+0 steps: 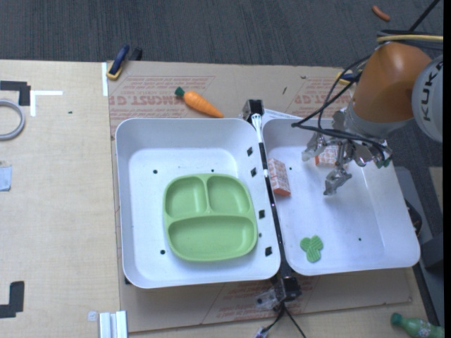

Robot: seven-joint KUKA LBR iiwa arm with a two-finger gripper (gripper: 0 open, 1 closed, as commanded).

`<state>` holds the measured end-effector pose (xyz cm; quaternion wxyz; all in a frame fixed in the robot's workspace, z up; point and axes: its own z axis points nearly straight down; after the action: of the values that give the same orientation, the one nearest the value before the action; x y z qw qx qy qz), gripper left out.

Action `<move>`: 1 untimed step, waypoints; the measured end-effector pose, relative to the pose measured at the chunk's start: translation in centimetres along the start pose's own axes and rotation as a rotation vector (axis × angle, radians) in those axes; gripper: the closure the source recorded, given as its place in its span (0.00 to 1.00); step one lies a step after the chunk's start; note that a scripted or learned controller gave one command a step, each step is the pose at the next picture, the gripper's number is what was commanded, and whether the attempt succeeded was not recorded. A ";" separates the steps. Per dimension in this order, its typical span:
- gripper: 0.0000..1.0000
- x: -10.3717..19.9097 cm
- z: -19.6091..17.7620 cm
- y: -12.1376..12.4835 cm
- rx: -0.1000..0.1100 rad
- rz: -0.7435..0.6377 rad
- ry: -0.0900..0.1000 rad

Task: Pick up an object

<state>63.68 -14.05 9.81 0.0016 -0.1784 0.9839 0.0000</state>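
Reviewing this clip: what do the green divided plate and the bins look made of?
Green divided plate: likely moulded plastic, with a smooth, slightly glossy, uniform colour and rounded compartment ridges. Left bin and right bin: apparently thin white plastic, with soft sheen and rounded formed corners.

Arm enters from the 3 o'clock side of the view, upper right. Grey link with partial lettering visible at the right edge; the orange band sits above the wrist, toward 2 o'clock. Black cables run across the wrist toward 9 o'clock. End effector [337, 167] hangs below the band, pointing down toward 6 o'clock. One metal finger [335, 180] shows, angled down; finger spacing cannot be determined.
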 end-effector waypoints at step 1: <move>0.00 3.4 0.5 -3.1 -0.001 -0.394 0.000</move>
<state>61.62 -18.18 9.30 0.0016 -0.3676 0.9300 0.0000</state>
